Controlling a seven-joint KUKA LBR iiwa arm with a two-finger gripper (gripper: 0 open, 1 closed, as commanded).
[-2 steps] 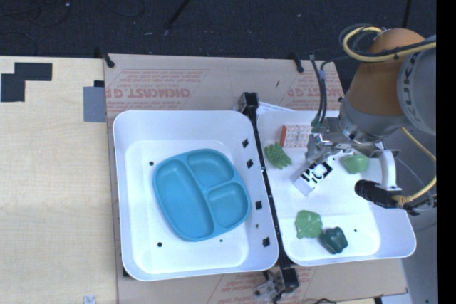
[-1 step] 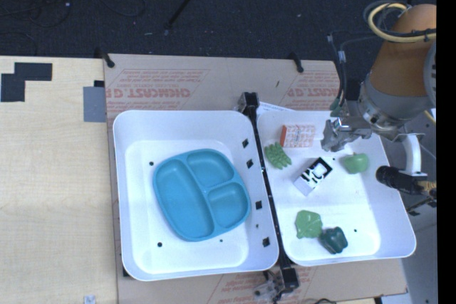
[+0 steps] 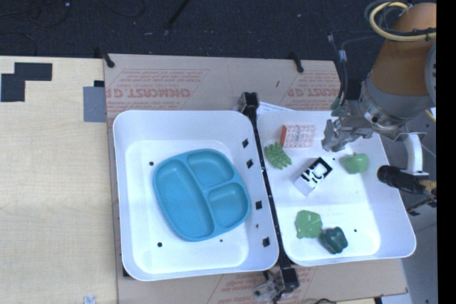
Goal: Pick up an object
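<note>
The gripper (image 3: 340,141) hangs just above-right of the black-and-white box (image 3: 314,174); whether it is spread I cannot tell; a sound pick means centring over that box, clear of the green piece (image 3: 355,163) beside it.

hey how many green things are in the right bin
4. A leafy one by the divider, a round one below the claw, a light one near the front, a dark one touching it. The arm may hide more.
</note>
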